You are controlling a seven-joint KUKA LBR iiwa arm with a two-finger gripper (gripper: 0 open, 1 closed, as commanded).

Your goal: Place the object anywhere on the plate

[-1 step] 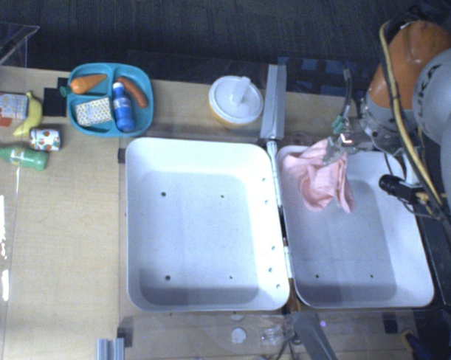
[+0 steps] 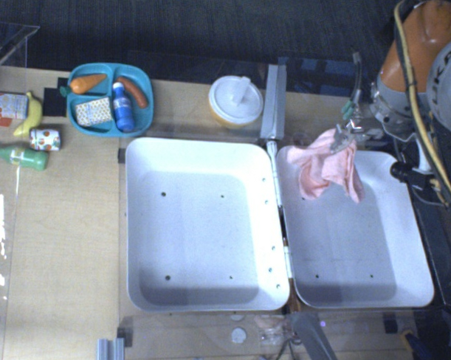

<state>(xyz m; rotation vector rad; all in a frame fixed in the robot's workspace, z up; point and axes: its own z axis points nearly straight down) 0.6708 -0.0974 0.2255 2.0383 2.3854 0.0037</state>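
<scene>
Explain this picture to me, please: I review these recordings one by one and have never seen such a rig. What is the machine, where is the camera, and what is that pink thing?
The single camera is fixed above a bench, looking down at a slant. At the right edge is a robot arm, grey with an orange band, reaching in. Its gripper is a two-finger claw, and a pink cloth hangs bunched from it over the back of the right white bin. The left white bin lies beside it. Behind the bins stand a white lidded container and a blue divided tray holding toy food and a small blue bottle. Further left lie a toy banana, a small can and a green bottle.
</scene>
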